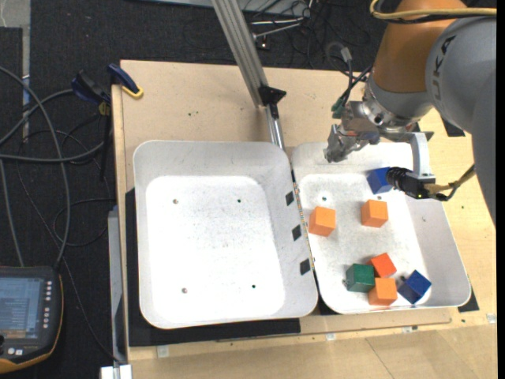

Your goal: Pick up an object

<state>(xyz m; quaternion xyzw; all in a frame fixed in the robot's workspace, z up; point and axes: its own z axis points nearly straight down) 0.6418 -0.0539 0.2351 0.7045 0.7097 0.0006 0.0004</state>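
The right bin (442, 243) holds several small blocks. An orange block (322, 220) lies near its left wall and another orange block (374, 212) sits mid-bin. A blue block (379, 180) rests toward the back. At the front are a green block (361, 277), a red-orange block (383, 264), an orange block (383, 290) and a blue block (413, 286), packed close together. My gripper (338, 150) hangs over the bin's back left corner, away from all the blocks, with nothing visibly in it.
The left bin (158, 212) lies beside the right one, with black clips (298, 231) along the seam between them. A slanted metal pole (245, 54) crosses the back. Cables and a blue clamp (91, 89) lie off the bench at the left.
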